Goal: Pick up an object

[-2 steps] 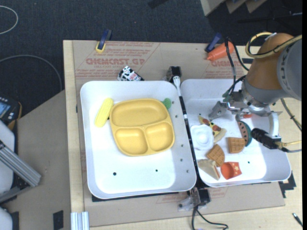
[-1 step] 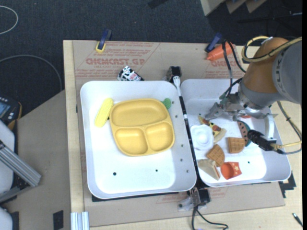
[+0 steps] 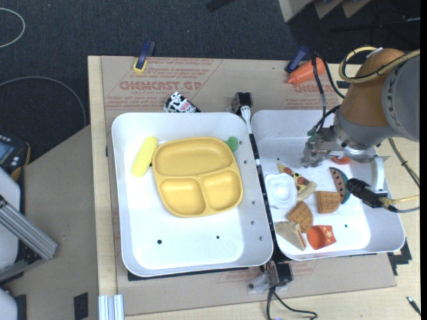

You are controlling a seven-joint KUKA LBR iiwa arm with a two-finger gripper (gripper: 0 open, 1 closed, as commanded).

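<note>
Robotics lab, test-cell setup. Industrial grey arm (image 3: 393,102) with orange band, loose cables around the wrist. Tabletop (image 3: 200,79) covered with a taped-down cardboard sheet, held by clamps (image 3: 142,57) at the far edge. Two white bins side by side: left bin (image 3: 133,199) with a yellow compartment tray (image 3: 197,175) and toy corn (image 3: 143,156), right bin (image 3: 380,229) with plastic toy food (image 3: 310,209). Dark carpet floor (image 3: 100,12) with stray cables, aluminium framing (image 3: 27,229) at lower left. Not a home or kitchen.
</note>
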